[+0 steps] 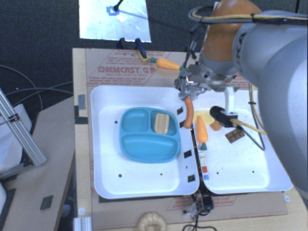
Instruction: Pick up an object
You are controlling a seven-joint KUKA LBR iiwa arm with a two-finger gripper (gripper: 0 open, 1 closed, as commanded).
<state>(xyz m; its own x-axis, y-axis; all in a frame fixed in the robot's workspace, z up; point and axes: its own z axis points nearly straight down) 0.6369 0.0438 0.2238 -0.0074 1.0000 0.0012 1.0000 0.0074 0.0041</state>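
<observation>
Camera view shows our gripper pinching the top of a sausage, which hangs upright between its fingers above the seam of the two bins, so we judge the pick made and the lift in hand. Next we need a straight, steady rise, since a carrot lies just beside it, a blue tray sits left, and a chocolate lies right.
</observation>
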